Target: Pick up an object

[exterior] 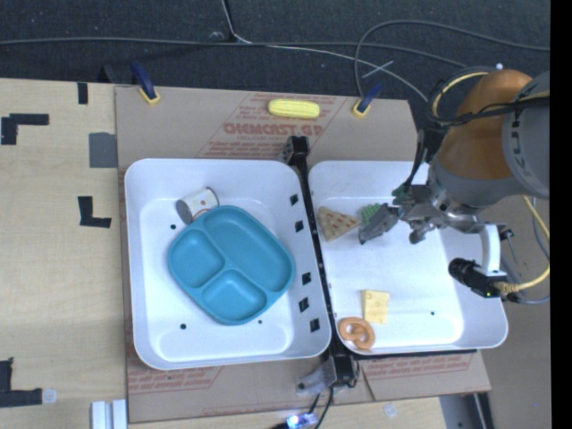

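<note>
Hand hovering over the right bin, by the green piece.

I am seeing the hand (382, 223) sitting low in the right bin (447, 324), its dark fingertip touching or overlapping the green object (370, 212); I cannot tell its spread or any grip.

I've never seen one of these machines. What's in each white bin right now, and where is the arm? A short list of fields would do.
left bin: blue divided plate; small cup lying on its side by the plate's upper left
right bin: pizza slice, green item, cheese wedge, pretzel
arm: reaches in from the right, over the right bin
gripper: low, just right of the pizza slice
outside bins: yellow item on cardboard
</note>
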`<act>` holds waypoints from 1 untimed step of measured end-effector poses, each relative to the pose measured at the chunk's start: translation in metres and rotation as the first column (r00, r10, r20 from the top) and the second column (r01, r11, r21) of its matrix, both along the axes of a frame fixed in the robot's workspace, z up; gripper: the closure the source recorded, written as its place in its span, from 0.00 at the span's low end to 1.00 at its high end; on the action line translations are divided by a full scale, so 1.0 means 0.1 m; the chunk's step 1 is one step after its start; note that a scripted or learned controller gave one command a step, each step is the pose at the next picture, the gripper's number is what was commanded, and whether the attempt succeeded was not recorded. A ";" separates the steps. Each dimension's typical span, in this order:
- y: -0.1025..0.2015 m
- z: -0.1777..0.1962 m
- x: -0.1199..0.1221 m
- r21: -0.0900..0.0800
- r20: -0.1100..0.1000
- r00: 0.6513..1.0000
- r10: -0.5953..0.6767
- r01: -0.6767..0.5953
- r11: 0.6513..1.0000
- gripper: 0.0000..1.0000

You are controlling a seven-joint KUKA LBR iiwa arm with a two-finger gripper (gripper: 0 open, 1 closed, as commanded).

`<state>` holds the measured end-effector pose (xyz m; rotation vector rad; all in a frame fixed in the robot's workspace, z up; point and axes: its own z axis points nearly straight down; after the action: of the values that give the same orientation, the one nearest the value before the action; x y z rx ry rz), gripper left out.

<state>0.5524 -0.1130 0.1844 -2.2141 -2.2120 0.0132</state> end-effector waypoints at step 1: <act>0.00 0.06 0.03 -0.002 0.012 1.000 0.003 -0.003 1.000 0.00</act>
<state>0.5554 -0.1130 0.1906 -2.2178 -2.2221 0.0018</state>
